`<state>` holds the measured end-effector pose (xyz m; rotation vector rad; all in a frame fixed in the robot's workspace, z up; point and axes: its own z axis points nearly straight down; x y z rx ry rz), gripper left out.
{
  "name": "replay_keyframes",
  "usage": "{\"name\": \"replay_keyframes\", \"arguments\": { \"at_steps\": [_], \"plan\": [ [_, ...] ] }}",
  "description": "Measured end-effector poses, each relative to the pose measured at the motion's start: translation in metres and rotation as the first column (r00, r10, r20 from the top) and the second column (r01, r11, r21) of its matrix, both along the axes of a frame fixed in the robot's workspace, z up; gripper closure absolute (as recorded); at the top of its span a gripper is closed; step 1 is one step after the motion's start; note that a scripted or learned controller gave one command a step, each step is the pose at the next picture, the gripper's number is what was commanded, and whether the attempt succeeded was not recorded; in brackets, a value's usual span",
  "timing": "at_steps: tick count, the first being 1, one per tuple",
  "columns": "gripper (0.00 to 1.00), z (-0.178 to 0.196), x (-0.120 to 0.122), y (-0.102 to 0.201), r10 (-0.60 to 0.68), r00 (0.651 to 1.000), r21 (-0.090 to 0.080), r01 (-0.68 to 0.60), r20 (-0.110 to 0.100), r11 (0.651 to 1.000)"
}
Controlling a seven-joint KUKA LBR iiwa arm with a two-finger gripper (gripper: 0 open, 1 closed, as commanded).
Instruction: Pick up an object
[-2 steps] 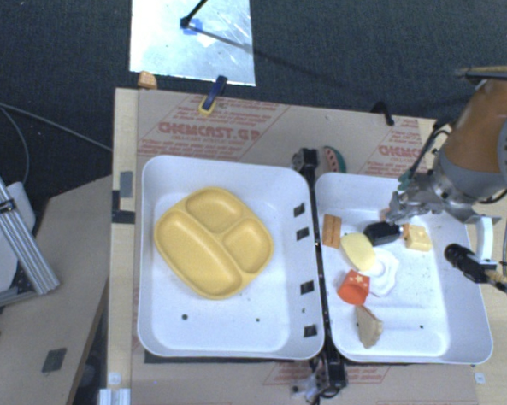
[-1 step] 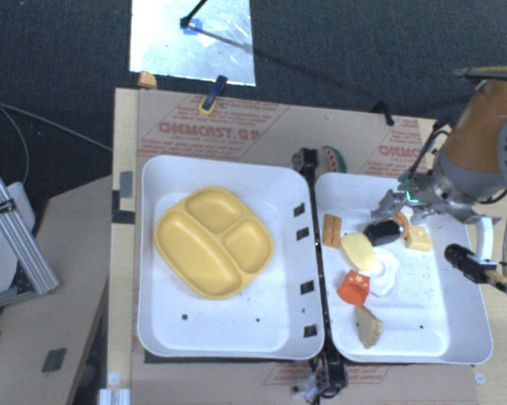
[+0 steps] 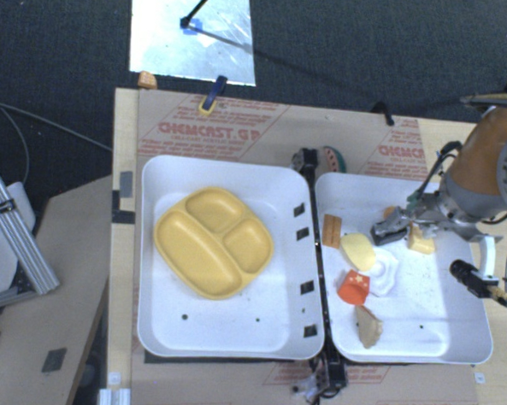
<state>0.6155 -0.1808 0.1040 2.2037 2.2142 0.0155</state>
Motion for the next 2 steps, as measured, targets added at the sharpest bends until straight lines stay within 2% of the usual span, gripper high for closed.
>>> {"name": "replay_keyframes", "arguments": {
  "at_steps": [1, 2],
  "plan": [
    [0.00, 0.001, 0.007, 0.093, 0.008, 1.000, 0.008, -0.007, -0.016, 1.000],
    [0.00, 0.085, -0.036, 0.150, 0.004, 1.000, 0.007, -0.004, -0.017, 1.000]
  ]
}}
